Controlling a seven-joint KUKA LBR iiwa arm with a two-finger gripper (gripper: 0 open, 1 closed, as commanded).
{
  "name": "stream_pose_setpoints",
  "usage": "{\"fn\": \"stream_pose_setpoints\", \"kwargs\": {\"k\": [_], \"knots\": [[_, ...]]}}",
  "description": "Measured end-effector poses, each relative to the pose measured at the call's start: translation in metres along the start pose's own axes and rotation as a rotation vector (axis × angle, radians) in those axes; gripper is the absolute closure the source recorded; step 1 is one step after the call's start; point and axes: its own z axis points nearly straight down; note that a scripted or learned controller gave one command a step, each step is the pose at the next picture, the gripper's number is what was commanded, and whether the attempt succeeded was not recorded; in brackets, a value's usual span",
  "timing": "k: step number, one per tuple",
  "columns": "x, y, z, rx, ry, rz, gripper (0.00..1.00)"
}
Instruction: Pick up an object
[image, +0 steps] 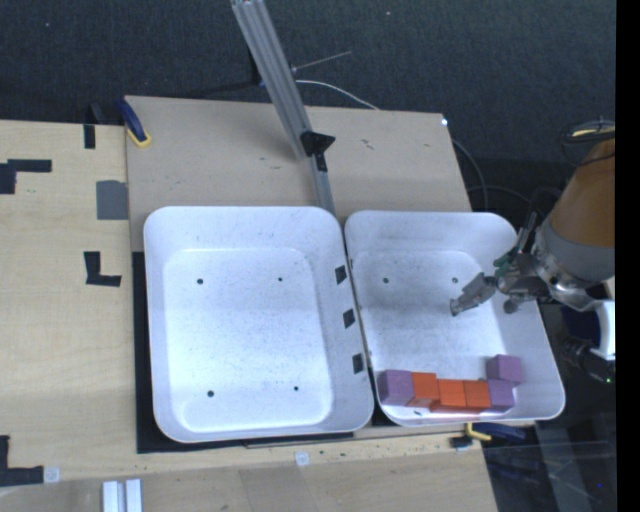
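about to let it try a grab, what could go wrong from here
The purple and orange blocks are packed in a row against the near wall of the right-hand white bin, so a finger may well hit the wall or a neighbouring block. The two-finger gripper hangs over bare floor, well short of them.

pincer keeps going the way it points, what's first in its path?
The pincer points left and slightly down over the right bin. Probably bare bin floor first, then the wall next to the left bin. The blocks lie off that line. Depth is unclear.
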Motion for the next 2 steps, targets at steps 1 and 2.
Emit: {"fn": "stream_pose_setpoints", "kwargs": {"k": [1,2], "knots": [[-0.005,-0.020,0.016,0.003,-0.001,0.002,0.00],[0.016,-0.001,0.098,0.008,0.002,0.000,0.00]]}}
